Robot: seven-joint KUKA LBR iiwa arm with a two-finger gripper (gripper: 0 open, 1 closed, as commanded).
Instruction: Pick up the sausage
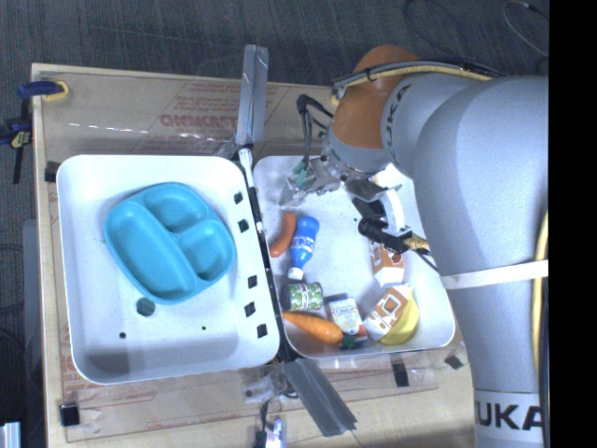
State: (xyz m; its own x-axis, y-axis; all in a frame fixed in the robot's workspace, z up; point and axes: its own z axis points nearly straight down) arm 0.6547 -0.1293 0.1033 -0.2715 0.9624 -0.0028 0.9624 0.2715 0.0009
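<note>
Approach step: the gripper (303,183), finger state indiscernible, hovered at the right bin's (438,329) far-left corner; next it should descend onto the sausage (283,235) by the left wall.

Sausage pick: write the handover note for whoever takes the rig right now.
Gripper: low over the far end of the right bin, nothing visibly between its fingers; open or shut cannot be told.
Sausage: lying in the right bin against its left wall, beside the blue bottle, just nearer the camera than the gripper.
Also there: carrot, green can, banana, small cartons. Left bin holds a blue divided tray.
Done: arm is at the right bin.
Left: grasp the sausage and lift it.
</note>
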